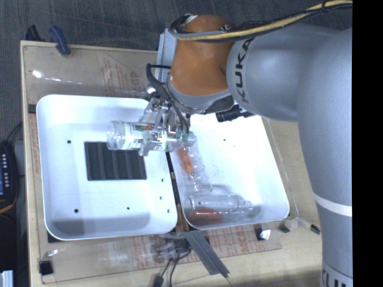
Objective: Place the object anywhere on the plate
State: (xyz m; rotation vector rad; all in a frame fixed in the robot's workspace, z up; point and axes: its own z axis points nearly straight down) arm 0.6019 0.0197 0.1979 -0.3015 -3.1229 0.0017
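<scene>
Bottle point(127, 135) in the gripper point(160, 137), and clearly so: fingers closed on the clear body towards its labelled end, the rest jutting out free. Hanging just off the plate point(115, 160), by the look of it, above that dark ribbed rectangle's far edge and nearer its right-hand corner. Long axis roughly parallel to the plate's long side, free end pointing back across the plate's far edge, gripped end out past the plate's right corner. So, probably only a short carry towards the plate's middle, then down and release. Lying sideways like that and round in section, liable to roll once let go, though perhaps checked by the plate's ribs; hard to tell how high above the plate from this slant. Around the plate, bare white floor of the left bin point(48, 160) on every side, nothing in the way of the descent. Well off to the plate's right, over the divide, in the right bin point(272, 160): a second clear bottle point(218, 205) on its side and a small orange piece point(187, 159), both out of the path. Further right of the plate again, the grey arm point(287, 58) reaching in.
</scene>
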